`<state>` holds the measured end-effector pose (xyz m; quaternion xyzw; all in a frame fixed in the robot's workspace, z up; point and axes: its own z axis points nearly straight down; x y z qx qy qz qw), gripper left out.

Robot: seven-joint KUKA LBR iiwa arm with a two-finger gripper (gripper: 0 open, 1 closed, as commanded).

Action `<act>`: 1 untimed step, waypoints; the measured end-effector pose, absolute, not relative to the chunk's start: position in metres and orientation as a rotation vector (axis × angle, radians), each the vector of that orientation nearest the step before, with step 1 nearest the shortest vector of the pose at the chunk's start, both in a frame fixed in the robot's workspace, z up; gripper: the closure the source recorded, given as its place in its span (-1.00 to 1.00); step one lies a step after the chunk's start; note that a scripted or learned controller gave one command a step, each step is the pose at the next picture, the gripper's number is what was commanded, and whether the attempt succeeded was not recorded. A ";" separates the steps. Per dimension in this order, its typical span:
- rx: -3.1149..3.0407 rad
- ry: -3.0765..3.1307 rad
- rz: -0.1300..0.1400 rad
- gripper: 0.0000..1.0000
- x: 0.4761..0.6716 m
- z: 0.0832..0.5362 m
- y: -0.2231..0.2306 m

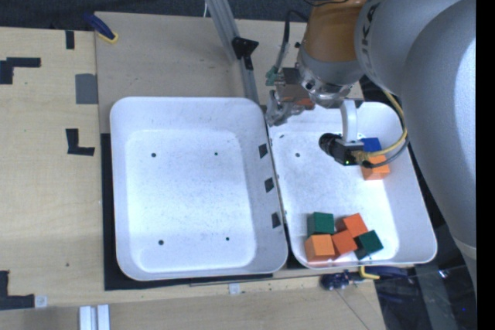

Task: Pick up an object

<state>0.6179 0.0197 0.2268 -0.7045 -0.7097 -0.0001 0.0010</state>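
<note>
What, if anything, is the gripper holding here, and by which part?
It cannot be told. The gripper sits over the right bin's top-left corner with no object seen at its tip. The blocks lie apart, near the bin's front edge.

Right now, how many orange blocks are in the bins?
3: two in the cluster at the right bin's near end, one beside the blue block. The arm may hide others.

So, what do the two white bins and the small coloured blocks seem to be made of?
The left bin and the right bin look like thin moulded plastic: smooth, slightly glossy, rounded rims. The green block and the orange block look like matte foam or painted wood; flat, dull faces, but the view leaves it open.
</note>
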 end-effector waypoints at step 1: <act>-2.210 -2.229 -0.002 1.00 0.628 0.233 0.083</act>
